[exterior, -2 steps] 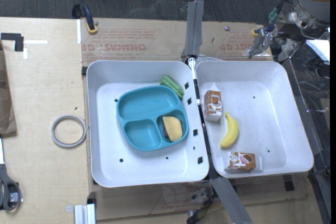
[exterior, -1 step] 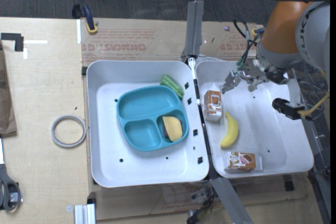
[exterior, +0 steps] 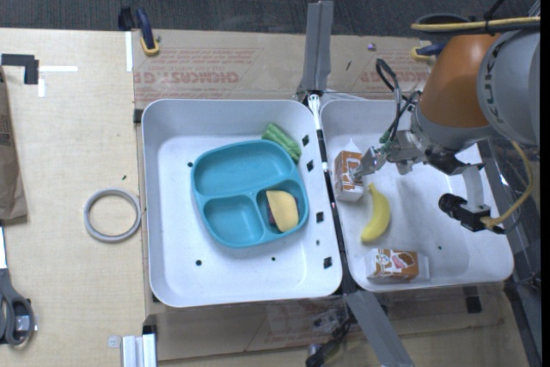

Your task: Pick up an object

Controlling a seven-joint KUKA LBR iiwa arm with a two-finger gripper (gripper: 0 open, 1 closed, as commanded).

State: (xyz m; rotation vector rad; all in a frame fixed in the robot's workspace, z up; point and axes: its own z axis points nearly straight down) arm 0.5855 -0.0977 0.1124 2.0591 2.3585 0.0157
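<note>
Gripper (exterior: pixel 375 161): it is seen low in the right bin, reaching in from the right; whether it is wide, narrow or holding anything cannot be told, as the tip is small and crowded by cables.
Carton beside the tip (exterior: pixel 347 174): a small brown and white carton lies just left of the gripper, against the bin's left wall; it is judged the likeliest pick, being nearest, though contact cannot be confirmed.
Banana (exterior: pixel 376 214): it lies just below the gripper, apart from the tip, curved and flat on the bin floor, so it is judged an easy alternative.
Second carton (exterior: pixel 396 265): it rests farther below the gripper, near the bin's front edge, lying flat.
Right bin (exterior: pixel 447 271): the three loose objects are kept here, within the arm's reach.
Left bin (exterior: pixel 168 211): it sits left of the gripper, across the shared wall.
Blue tray (exterior: pixel 232 176): well to the gripper's left, it is divided into compartments; a yellow item (exterior: pixel 283 209) sits in its lower right compartment.
Green item (exterior: pixel 282 140): it lies at the tray's upper right edge, wedged toward the bin wall.
Tape ring (exterior: pixel 113 213): it lies farthest left, on the bench outside the bins.
</note>
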